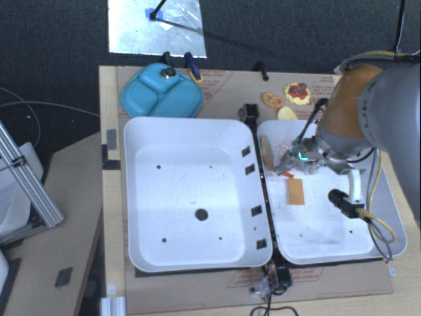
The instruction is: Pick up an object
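The gripper (289, 163) is positioned low over the right bin (342, 245), near its left wall. Finger state cannot be told. An orange block (295, 191) is seen just below it on the bin floor.

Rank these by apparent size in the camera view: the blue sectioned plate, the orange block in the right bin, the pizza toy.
1. blue sectioned plate, clearly largest.
2. orange block and pizza toy look too alike to rank.

I see the tabletop (217, 84) carrying two white bins, left (141, 176) and right (388, 232), touching. Behind them lie a blue tray (161, 92) and three small toy foods (287, 97).
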Robot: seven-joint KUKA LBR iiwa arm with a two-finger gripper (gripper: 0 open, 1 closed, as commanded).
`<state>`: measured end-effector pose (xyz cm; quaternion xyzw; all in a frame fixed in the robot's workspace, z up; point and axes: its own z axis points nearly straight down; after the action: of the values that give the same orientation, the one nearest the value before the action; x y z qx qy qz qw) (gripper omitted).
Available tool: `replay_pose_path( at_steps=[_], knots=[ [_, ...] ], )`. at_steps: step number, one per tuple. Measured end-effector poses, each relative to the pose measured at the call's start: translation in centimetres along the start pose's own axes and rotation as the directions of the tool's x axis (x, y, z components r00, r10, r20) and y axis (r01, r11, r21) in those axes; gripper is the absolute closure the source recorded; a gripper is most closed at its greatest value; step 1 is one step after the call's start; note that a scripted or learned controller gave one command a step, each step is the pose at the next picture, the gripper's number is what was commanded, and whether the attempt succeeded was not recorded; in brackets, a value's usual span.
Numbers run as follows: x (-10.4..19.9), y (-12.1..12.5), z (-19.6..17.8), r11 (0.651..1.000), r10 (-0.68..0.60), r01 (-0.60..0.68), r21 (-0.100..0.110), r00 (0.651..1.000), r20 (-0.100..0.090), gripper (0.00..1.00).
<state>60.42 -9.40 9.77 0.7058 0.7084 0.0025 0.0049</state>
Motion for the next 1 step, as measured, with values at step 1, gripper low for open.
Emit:
replay_pose_path(
  at_steps=[1],
  knots=[
    [0.02,0.10,-1.10,1.000,-0.001,0.001,-0.002,1.000,-0.001,1.00]
  ],
)
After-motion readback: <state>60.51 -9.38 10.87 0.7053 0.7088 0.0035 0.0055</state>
